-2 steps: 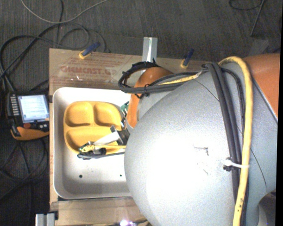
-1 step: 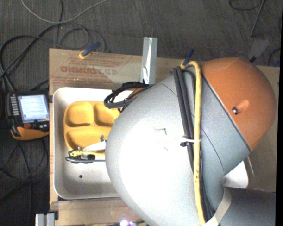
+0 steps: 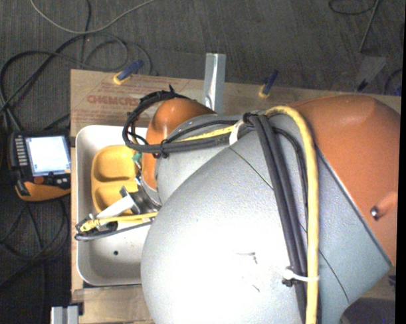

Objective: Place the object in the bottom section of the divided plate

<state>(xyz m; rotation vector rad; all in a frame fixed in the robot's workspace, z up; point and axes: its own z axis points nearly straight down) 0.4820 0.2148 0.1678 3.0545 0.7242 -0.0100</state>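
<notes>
A yellow divided plate [image 3: 111, 173] lies in the left white bin [image 3: 93, 260], toward its far left side. Two of its sections show; the arm covers its right part. My gripper [image 3: 131, 197] reaches down over the plate's near edge, mostly hidden by my grey arm [image 3: 254, 226] and its orange band [image 3: 171, 120]. A small green patch [image 3: 136, 158] shows at the plate's right edge beside the arm; I cannot tell what it is. No object shows clearly in the gripper.
A yellow and black cable [image 3: 108, 222] hangs from the wrist across the bin floor. The arm covers the right bin. A handheld screen [image 3: 47, 154] and loose cables lie on the floor to the left.
</notes>
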